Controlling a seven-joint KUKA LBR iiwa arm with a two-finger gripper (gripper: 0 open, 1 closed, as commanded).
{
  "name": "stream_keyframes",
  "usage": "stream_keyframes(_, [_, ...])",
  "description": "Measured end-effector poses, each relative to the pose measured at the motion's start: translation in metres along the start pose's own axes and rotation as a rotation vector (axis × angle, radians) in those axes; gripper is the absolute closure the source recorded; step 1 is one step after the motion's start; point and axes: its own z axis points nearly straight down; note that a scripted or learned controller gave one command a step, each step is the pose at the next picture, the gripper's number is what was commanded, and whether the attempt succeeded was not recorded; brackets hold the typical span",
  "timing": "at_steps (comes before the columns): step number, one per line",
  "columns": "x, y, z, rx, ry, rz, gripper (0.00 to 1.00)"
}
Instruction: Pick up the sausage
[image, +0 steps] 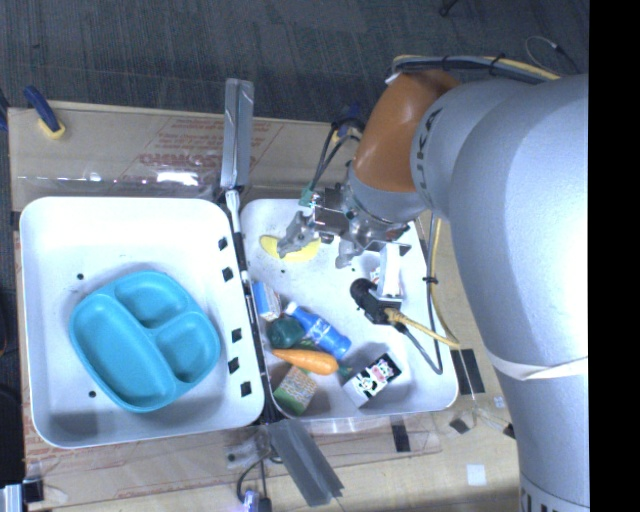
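An orange, elongated sausage (305, 360) lies in the right bin (425, 400), near its front, between a blue bottle (322, 332) and a brownish box (297, 389). My gripper (318, 246) hangs over the back of the same bin, well behind the sausage. It is open, with nothing between its fingers. Its left finger (292, 238) is over a yellow fruit (280, 249).
A green item (285, 330) and a small blue can (264, 298) sit by the right bin's left wall. A black-and-white patterned carton (375, 378) lies at front right. The left bin (40, 300) holds a blue divided plate (145, 340).
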Motion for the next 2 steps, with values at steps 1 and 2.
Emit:
stream_keyframes(1, [-0.025, 0.067, 0.076, 0.0, -0.001, -0.166, 0.0])
stream_keyframes(2, [0.053, 0.05, 0.0, 0.0, -0.001, -0.083, 0.0])
